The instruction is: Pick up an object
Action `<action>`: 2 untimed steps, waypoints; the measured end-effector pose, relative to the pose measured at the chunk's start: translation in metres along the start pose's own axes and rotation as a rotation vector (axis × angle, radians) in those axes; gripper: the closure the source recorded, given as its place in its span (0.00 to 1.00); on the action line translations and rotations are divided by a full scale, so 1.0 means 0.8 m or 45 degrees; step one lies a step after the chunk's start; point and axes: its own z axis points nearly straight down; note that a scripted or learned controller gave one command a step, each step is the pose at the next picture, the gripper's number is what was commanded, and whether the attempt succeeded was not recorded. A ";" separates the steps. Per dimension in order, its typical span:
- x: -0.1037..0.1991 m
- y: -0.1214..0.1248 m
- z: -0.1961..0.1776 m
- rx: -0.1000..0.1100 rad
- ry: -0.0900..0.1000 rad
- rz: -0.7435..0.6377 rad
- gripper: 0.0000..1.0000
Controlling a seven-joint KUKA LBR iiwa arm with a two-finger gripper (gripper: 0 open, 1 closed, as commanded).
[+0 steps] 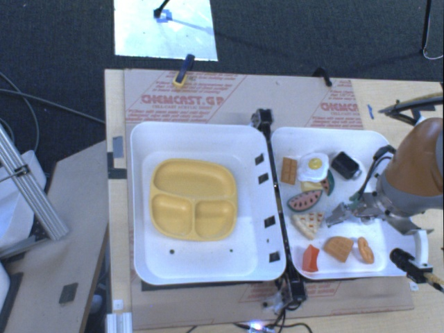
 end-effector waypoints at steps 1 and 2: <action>0.036 -0.022 0.014 0.002 0.002 -0.001 0.00; 0.040 -0.021 0.014 -0.001 0.001 0.002 0.00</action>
